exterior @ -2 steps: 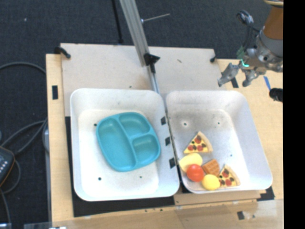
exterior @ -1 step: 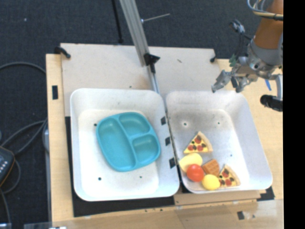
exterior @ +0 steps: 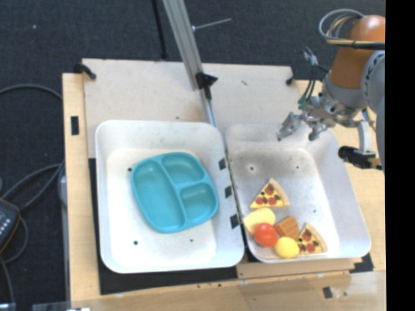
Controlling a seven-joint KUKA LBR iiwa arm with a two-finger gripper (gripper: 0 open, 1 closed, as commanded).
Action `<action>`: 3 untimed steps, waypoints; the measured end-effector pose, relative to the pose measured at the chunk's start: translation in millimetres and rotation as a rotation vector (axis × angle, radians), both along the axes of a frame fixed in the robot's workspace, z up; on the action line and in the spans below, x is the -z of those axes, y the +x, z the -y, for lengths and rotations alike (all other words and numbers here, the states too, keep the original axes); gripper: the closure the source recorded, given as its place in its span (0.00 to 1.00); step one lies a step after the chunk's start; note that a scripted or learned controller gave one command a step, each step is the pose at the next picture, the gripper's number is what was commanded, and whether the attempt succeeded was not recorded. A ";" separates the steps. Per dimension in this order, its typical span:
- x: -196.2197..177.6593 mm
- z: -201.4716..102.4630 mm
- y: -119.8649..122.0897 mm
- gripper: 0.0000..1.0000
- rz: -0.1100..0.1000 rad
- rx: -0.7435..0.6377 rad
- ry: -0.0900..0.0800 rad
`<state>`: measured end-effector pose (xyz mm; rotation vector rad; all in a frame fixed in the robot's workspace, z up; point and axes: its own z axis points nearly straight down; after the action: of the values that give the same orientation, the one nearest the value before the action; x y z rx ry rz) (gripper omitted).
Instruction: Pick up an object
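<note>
Over the far right corner of the right-hand bin (exterior: 337,173), the claw (exterior: 302,129) hangs from the grey arm with its fingers spread apart and nothing between them. It sits above the bin's upper rim, well apart from anything it could take.

The candidates all lie bunched at the near end of that same bin. A pizza slice (exterior: 270,195) lies flat toward the middle of the floor, a little apart from the rest. Below it a pale yellow piece (exterior: 255,218) touches a red tomato (exterior: 264,234), which sits beside a small brown block (exterior: 287,226), a yellow lemon (exterior: 286,247) and a second pizza slice (exterior: 311,239) near the bin wall. In the left-hand bin (exterior: 117,173) lies a teal divided plate (exterior: 174,190).

By the look of it, this is the approach step, with no target reached yet. The next move would call for a travel across the bin toward the near end, then a descent with the fingers straddling one item. The lone pizza slice offers clear room around it but lies very flat; the tomato stands taller yet is crowded by its neighbours, so the fingers would need to slip between them.
</note>
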<state>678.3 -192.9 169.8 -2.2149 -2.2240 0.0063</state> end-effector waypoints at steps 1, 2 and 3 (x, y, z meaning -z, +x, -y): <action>44.0 7.2 -1.9 0.00 0.002 0.004 -0.001; 28.9 8.2 -0.4 1.00 0.008 0.002 -0.005; -32.9 2.7 -2.8 1.00 0.012 0.001 -0.001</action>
<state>675.5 -195.5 202.7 -2.2230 -2.2291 -0.0057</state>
